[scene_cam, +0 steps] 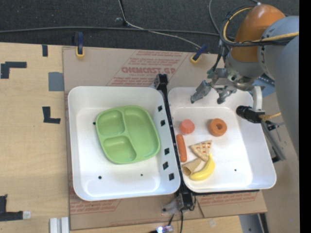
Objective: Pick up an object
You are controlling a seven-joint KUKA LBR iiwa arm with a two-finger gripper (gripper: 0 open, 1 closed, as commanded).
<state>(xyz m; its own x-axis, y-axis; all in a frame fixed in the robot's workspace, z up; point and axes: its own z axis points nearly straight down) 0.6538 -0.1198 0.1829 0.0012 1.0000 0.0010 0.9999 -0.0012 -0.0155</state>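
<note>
My gripper hangs over the back edge of the right bin, its two grey fingers spread apart with nothing between them. Below it in that bin lie an orange doughnut, a round red-orange piece, an orange hot-dog-like stick, a pizza slice and a yellow banana with a tan piece beside it. The doughnut is the nearest to the fingers, a little in front of them.
The left bin holds a green divided plate. A black divider runs between the bins. A black cable crosses the dark back of the bench, and clamps pin the cardboard underlay.
</note>
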